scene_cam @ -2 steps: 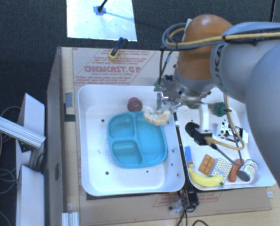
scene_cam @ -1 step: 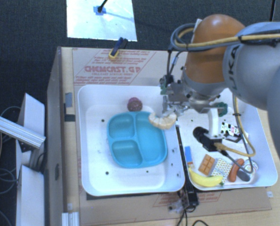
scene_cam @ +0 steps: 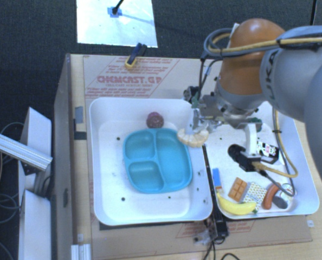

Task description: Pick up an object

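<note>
My gripper (scene_cam: 197,124) hangs over the divider between the two bins, at the back of the blue plate's right corner. Directly under it lies a pale cream curved piece (scene_cam: 192,139), resting on the left bin's right rim beside the plate. The view does not show whether the gripper has hold of it. A blue three-compartment plate (scene_cam: 156,160) fills the middle of the left bin (scene_cam: 112,199). A dark red ball (scene_cam: 155,119) sits behind the plate.
The right bin (scene_cam: 307,199) holds a banana (scene_cam: 234,205), an orange waffle square (scene_cam: 238,188), a small blue piece (scene_cam: 216,177), a checkered packet (scene_cam: 255,189), a sausage (scene_cam: 269,196) and a white spotted item (scene_cam: 267,150). The arm covers the bin's back part.
</note>
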`<action>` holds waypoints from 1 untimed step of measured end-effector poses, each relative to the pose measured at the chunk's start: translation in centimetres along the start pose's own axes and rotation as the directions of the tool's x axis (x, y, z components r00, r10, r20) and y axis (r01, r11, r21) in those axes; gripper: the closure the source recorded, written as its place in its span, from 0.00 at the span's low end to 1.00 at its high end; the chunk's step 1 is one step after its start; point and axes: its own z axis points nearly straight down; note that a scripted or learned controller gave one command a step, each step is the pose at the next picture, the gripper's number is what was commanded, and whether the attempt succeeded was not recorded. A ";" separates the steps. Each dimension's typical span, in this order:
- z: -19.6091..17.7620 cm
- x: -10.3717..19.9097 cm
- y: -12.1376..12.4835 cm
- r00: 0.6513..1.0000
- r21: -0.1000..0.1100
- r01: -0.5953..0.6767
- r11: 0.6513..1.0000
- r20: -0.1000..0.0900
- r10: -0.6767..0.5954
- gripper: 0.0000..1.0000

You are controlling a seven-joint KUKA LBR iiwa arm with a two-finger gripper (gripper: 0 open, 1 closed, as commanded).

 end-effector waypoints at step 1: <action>1.2 -7.9 0.3 1.000 0.000 0.000 1.000 0.000 0.000 1.00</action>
